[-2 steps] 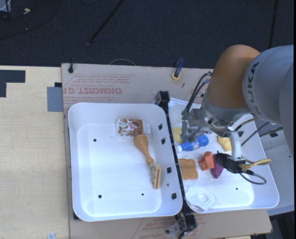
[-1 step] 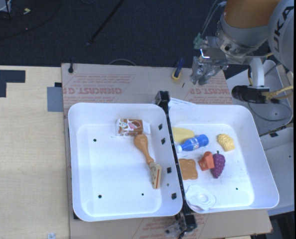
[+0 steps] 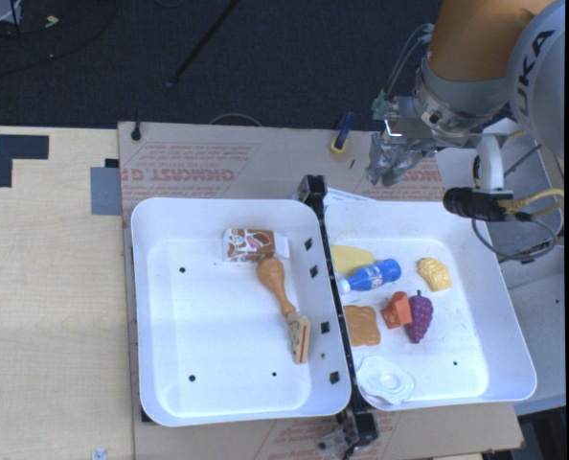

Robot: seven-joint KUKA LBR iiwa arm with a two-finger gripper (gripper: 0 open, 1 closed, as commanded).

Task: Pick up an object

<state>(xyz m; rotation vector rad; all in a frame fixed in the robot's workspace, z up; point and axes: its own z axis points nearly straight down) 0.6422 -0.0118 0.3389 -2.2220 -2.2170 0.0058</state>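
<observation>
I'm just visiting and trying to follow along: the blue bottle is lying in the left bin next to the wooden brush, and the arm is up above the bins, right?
Not quite. In the camera view the blue bottle lies in the right bin, beside a yellow piece. The wooden brush is in the left bin. The gripper is indeed up above the bins.

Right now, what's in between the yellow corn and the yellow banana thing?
In the camera view, the blue bottle lies between the corn and the yellow banana-like piece, tilted, its white cap end toward the bin divider.
</observation>
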